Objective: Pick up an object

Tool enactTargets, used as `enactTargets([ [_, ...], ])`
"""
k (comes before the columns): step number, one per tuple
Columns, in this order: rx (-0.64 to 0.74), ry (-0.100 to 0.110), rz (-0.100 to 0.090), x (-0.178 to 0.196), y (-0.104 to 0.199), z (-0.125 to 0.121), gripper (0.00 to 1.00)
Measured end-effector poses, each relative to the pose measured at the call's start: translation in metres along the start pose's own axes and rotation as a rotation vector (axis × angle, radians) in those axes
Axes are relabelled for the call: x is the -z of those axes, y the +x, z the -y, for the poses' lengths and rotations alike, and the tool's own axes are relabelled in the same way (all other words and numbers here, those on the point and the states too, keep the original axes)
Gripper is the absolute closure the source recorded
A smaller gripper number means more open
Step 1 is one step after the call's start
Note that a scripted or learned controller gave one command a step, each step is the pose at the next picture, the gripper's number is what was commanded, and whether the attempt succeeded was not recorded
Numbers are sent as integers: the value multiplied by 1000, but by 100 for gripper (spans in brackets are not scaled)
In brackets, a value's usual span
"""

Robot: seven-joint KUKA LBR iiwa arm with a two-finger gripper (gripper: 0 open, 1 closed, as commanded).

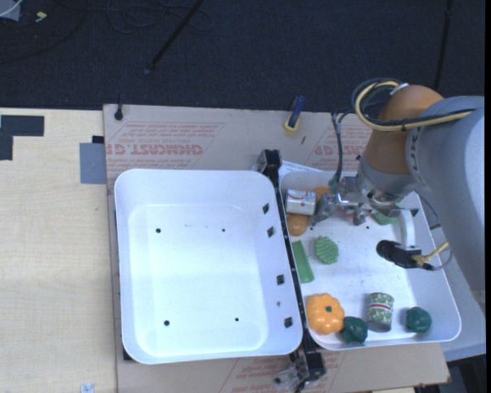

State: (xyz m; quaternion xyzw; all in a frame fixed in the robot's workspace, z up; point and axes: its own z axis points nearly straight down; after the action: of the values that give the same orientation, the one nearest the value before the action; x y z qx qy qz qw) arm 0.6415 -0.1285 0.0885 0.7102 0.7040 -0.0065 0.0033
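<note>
Pale wood counter (41, 244), dark floor behind. My arm (409, 137) reaches in from right; claw (337, 205) low over right bin (442, 318), can't tell grip.

Both bins are white: the left bin (139, 219) carries a few dark dots, the right bin (442, 318) holds an orange pumpkin (325, 313), a bumpy green piece (326, 250), a green strip (301, 261) and two dark green lumps (417, 319). The arm (409, 129) is grey and orange.

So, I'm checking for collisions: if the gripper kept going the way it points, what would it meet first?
Probably the small yellow-and-white box, just left of the gripper in the right bin; depth is unclear.
</note>
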Motion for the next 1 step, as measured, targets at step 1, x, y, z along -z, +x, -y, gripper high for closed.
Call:
enactTargets([
  [1,-1,-1,1,0,0,0,0],
])
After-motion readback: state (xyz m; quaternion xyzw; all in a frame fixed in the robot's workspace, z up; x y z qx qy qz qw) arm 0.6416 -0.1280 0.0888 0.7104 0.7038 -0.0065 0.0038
